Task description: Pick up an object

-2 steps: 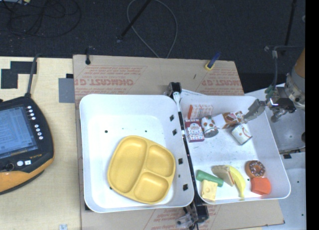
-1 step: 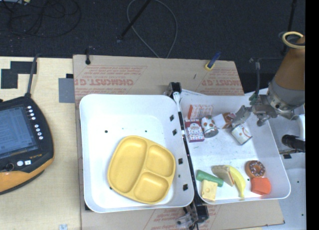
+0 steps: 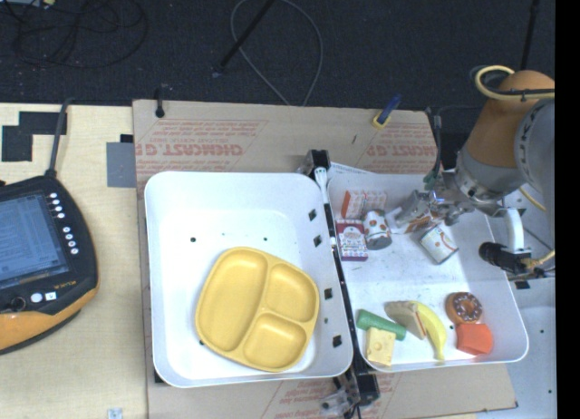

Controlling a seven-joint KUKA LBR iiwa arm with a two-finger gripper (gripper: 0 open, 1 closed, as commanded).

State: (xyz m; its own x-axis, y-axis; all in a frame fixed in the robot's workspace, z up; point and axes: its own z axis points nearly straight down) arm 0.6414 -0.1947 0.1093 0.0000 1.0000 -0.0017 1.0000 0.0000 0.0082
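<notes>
Now the hand (image 3: 426,211) hovers low in the right white bin (image 3: 507,317).
Grip state unclear; the small white cup (image 3: 439,243) lies just beneath.

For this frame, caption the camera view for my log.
Gripper hovers over right bin of toy food; yellow divided plate in left bin.

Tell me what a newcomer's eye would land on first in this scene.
The big yellow divided plate lying in the left bin grabs attention first. Next comes the cluster of toy food along the near edge of the right bin: a banana, a donut and an orange block. Above them, at the right bin's far right, the arm's gripper sits low beside a small white cup.
</notes>
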